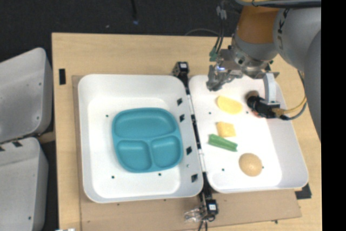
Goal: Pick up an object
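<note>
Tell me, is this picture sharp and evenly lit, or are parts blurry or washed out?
In the camera view, the light is soft and even; the right bin looks bright white, nearly washed out, with faint shadows under the green piece and the tan ball. The teal tray is fairly crisp, while the gripper looks soft and hard to read.

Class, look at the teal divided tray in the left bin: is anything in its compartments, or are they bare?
Bare. The teal tray shows plain teal in all three compartments; the food pieces lie in the right bin.
</note>
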{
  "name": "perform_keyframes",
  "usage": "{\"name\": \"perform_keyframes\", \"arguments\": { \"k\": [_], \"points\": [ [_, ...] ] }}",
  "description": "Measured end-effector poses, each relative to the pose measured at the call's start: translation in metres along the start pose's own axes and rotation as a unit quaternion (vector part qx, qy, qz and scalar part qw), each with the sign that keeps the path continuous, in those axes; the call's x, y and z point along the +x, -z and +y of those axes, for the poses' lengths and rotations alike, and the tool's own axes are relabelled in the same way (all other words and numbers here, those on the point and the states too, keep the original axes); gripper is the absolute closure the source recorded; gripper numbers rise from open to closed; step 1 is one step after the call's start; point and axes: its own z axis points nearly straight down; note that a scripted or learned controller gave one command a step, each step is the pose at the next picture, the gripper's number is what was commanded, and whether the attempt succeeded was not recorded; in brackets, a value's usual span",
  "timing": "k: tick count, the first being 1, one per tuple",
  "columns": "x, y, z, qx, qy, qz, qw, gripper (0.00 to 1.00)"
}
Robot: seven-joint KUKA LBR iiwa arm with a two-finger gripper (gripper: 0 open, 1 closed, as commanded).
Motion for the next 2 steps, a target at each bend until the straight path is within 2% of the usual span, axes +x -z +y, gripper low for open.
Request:
{"name": "perform_keyframes", "arguments": {
  "k": [2],
  "points": [
    [0.094,-0.019,-0.008,0.002,0.000,0.000,1.0000,1.00]
  ]
}}
